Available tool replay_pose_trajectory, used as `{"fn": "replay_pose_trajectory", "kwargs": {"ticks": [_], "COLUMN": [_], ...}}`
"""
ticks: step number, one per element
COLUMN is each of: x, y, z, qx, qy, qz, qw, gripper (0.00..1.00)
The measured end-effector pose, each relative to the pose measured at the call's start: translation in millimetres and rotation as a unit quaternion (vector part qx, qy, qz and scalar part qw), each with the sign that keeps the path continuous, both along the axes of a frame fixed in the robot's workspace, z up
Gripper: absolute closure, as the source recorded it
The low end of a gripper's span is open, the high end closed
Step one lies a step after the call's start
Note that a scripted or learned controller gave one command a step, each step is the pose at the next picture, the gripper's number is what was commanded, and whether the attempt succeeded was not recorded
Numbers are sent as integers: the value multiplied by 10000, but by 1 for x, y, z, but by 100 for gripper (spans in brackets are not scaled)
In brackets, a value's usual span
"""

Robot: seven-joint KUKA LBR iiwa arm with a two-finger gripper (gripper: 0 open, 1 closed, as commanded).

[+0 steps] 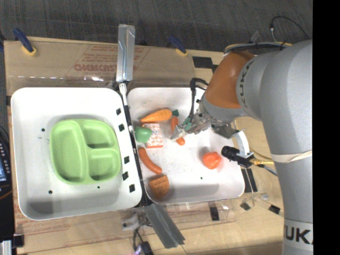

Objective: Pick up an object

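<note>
White plastic makes up both bins, and we see the gripper (pixel 183 129) low inside the right bin (pixel 223 187), near its middle. We cannot tell from this angle how its tips are set; a small orange piece (pixel 180 140) sits right at them, but we cannot tell whether it is gripped or merely touched.

Taking places from the gripper's tip: just to its left and slightly farther from us lies a carrot (pixel 156 115), its tip pointing toward the gripper, with a thin reddish-orange piece (pixel 173 123) between the two. Left of the tip, a green round object (pixel 142 134) rests on a small printed card (pixel 154 137), close against the divider (pixel 129 142) between the bins. Left and nearer us lies an orange-red sausage shape (pixel 149 160), and beyond it a brown ridged piece (pixel 159 185) hard by the near wall. To the right and nearer us sits an orange-red tomato-like object (pixel 212 160), apart from everything else.

The most open floor lies between the tip and the near wall, and along the bin's far-right corner under the arm (pixel 276 89).

In the left bin (pixel 26 142) we see a green divided plate (pixel 85 151) with bare white floor around it.
</note>
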State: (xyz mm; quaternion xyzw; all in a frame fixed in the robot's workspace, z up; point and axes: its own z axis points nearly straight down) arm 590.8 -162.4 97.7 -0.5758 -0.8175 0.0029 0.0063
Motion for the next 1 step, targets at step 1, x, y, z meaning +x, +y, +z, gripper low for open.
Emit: {"fn": "replay_pose_trajectory", "kwargs": {"ticks": [1], "x": [66], "y": [88], "z": [94], "qx": [-11], "qy": [-52], "qz": [-312], "qw": [9995], "gripper": [100]}}
